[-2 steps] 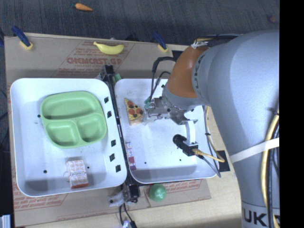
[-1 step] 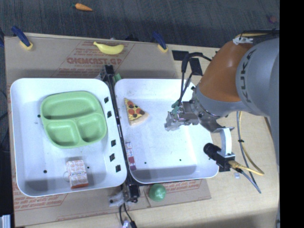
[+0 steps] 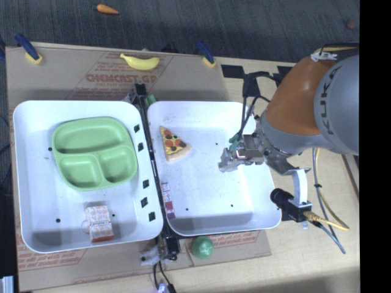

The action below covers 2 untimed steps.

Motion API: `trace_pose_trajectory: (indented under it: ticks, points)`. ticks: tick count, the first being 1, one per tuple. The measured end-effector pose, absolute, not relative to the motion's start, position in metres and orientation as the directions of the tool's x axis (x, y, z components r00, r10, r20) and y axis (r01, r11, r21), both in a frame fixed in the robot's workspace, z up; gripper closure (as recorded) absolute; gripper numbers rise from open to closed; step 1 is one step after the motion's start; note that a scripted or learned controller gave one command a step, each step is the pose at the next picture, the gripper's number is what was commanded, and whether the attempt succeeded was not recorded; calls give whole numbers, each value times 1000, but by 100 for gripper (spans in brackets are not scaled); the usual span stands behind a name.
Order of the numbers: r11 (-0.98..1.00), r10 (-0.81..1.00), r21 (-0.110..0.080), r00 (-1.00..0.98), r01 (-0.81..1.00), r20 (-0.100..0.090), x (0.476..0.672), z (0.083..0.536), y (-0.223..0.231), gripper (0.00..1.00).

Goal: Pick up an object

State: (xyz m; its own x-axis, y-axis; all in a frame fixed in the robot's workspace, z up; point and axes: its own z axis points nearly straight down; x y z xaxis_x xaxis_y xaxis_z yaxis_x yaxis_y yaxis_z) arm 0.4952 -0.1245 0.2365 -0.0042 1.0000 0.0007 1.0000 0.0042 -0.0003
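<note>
Your metal end effector (image 3: 229,162) hangs over the right bin (image 3: 201,221) near its 3 o'clock wall; you cannot tell how it stands. At its 9 o'clock lies a triangular toy pizza slice (image 3: 172,144). The left bin (image 3: 30,182) holds a glossy green divided tray (image 3: 93,152) and a small printed packet (image 3: 98,222). The cardboard (image 3: 104,78) beneath reads "CHEMCAST GP".

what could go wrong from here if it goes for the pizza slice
The pizza slice lies flat, close to the divider between the bins, so the fingers may slide over it or catch the bin wall. The gripper sits well to the slice's right over bare bin floor, so closing here would likely grab nothing. Cables hang near the wrist and might snag on a long reach.
</note>
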Motion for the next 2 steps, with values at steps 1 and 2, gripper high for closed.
trace_pose_trajectory:
  ticks: [1,2]
  points:
    - [6,1000,-1,-6,1000,-1,489,219,-136,100]
    - [6,1000,-1,-6,1000,0,489,219,-136,0]
